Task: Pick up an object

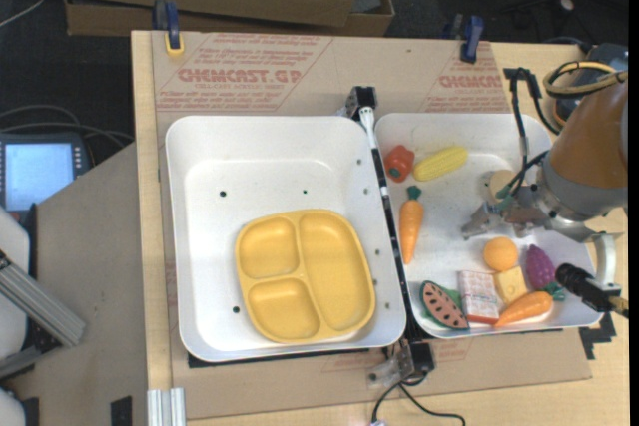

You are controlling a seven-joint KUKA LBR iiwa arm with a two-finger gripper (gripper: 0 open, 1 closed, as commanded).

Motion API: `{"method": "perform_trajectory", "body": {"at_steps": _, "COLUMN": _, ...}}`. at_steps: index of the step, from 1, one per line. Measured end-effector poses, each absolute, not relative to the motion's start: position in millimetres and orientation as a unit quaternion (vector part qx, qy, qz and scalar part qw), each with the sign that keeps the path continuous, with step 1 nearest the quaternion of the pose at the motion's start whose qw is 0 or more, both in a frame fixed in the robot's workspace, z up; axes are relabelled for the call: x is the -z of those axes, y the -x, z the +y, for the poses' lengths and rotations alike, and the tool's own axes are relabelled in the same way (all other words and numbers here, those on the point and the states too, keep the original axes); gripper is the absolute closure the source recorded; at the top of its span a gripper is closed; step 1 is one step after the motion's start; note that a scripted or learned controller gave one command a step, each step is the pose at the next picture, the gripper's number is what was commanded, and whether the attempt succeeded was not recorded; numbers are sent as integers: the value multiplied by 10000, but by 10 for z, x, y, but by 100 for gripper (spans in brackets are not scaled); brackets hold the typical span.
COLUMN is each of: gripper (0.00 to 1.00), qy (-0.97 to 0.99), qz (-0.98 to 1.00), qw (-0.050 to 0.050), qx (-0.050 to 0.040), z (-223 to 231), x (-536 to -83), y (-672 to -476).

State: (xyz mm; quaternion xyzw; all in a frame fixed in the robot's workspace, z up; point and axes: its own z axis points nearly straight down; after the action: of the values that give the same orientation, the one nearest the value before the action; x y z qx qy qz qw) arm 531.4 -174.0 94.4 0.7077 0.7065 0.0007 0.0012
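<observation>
The right bin [469,127] holds several toy foods: a red pepper [399,162], a corn cob [440,163], a carrot [410,217], an orange [500,253], a purple piece [539,266], a yellow block [510,283], a small printed box [477,292], a watermelon slice [443,304] and a second carrot [523,308]. My gripper [492,217] hangs low over the bin's middle right, just above the orange and to the right of the first carrot. A beige round thing [496,183] shows right behind it. Nothing is visibly held.
The left bin [200,155] carries a yellow divided plate [303,274]. The arm's orange band [589,140] and grey wrist cover the right bin's right side. Cables [519,105] hang over its back right corner. Blue clamps [469,37] sit on the bench's far edge.
</observation>
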Motion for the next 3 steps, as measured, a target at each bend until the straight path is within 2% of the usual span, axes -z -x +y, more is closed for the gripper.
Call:
{"method": "perform_trajectory", "body": {"at_steps": 1, "gripper": 0, "qy": -7079, "qz": 7063, "qw": -34, "qx": 12, "z": -1688, "x": -836, "y": -4761}}
{"method": "perform_trajectory", "body": {"at_steps": 2, "gripper": 0, "qy": -7062, "qz": 7081, "qw": 8, "qx": -6, "z": -1474, "x": -843, "y": -4948}}
{"method": "perform_trajectory", "body": {"at_steps": 3, "gripper": 100, "qy": -7074, "qz": 7068, "qw": 33, "qx": -12, "z": -1495, "x": -962, "y": -4953}}
